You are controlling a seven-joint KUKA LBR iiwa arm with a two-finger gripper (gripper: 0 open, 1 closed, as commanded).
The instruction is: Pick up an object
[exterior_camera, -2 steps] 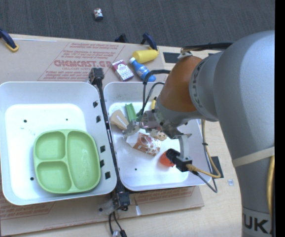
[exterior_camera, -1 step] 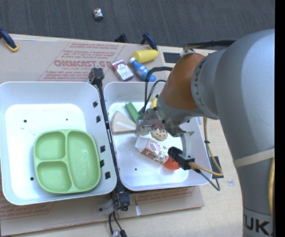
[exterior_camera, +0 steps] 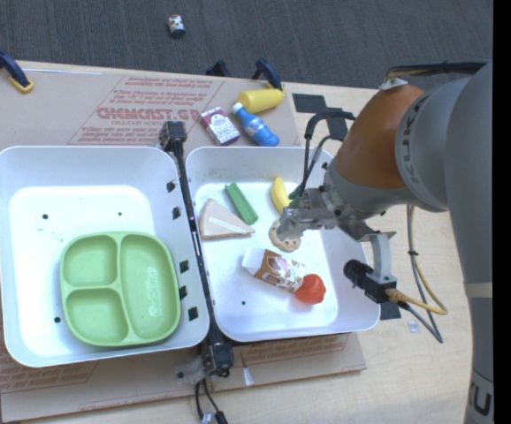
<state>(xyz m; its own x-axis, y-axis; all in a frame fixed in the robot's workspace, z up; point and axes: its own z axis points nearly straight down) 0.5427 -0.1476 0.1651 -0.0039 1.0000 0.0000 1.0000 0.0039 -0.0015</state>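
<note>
Claw (exterior_camera: 286,233), opening impossible to tell, low in right bin (exterior_camera: 344,318), directly over carton (exterior_camera: 278,270) lying lengthwise left-to-right just near.

Robotics lab: clamped cardboard (exterior_camera: 87,104) on worktop (exterior_camera: 432,325), paired white bins (exterior_camera: 17,237), grey carpet (exterior_camera: 326,25), toy food (exterior_camera: 224,222).

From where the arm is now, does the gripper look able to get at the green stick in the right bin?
Probably yes. The green stick lies flat and uncovered on the right bin floor, apart from the sandwich wedge and the banana. The gripper hangs close by, with nothing between them.
</note>
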